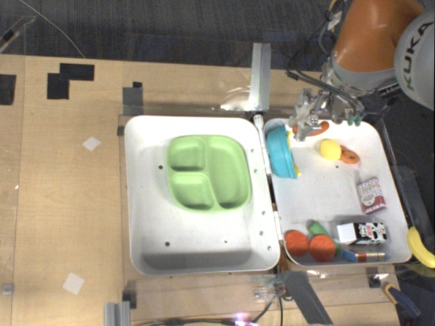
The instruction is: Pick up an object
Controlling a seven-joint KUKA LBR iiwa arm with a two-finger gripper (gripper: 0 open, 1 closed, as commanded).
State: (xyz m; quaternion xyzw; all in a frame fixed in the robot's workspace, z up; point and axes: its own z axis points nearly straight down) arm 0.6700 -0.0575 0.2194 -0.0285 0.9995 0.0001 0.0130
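My gripper (308, 122) hangs over the far left corner of the right bin (319, 189), below the orange band of the arm (367, 29). A small orange-red piece (321, 125) shows right beside the gripper; whether it is held I cannot tell. Just below it lie a yellow lemon-like ball (330, 149) and an orange piece (349, 157). A blue dish (280, 152) leans on edge against the bin's left wall. A green divided plate (207, 172) lies in the left bin (146, 236).
Along the right bin's near side lie two red-orange round fruits (309, 244), a green piece (317, 228), a white and black box (363, 232) and a marker (366, 255). A small packet (370, 195) lies at mid right. A yellow banana (421, 247) lies past the right rim.
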